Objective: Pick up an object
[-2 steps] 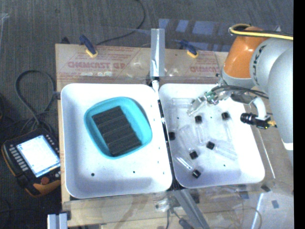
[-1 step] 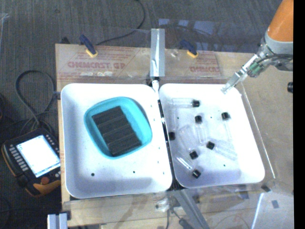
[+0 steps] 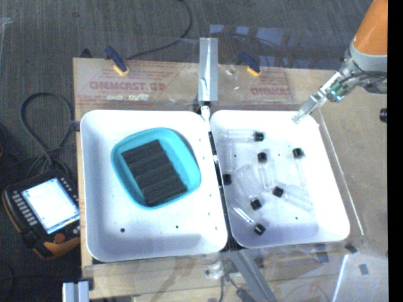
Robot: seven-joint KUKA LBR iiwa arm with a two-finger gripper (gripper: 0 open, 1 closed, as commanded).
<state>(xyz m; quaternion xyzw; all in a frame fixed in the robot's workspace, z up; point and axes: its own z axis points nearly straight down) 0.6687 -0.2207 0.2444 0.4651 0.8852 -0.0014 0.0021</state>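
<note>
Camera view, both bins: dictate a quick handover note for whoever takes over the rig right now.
Gripper: above the far right corner of the right bin, nothing between its fingers.
Right bin: several clear vials with black caps, scattered, lying down.
Left bin: a blue tray holding a black block.
Done: nothing picked.
Left: descend on one vial, close, lift.

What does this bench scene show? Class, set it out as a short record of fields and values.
left bin: holds a blue tray carrying a dark ridged block
right bin: scattered clear vials with black caps
tool: over the right bin's far right corner, nothing seen between its fingers
arm: enters from the right, orange band visible
beside bench: handheld pendant on the floor, left
</note>
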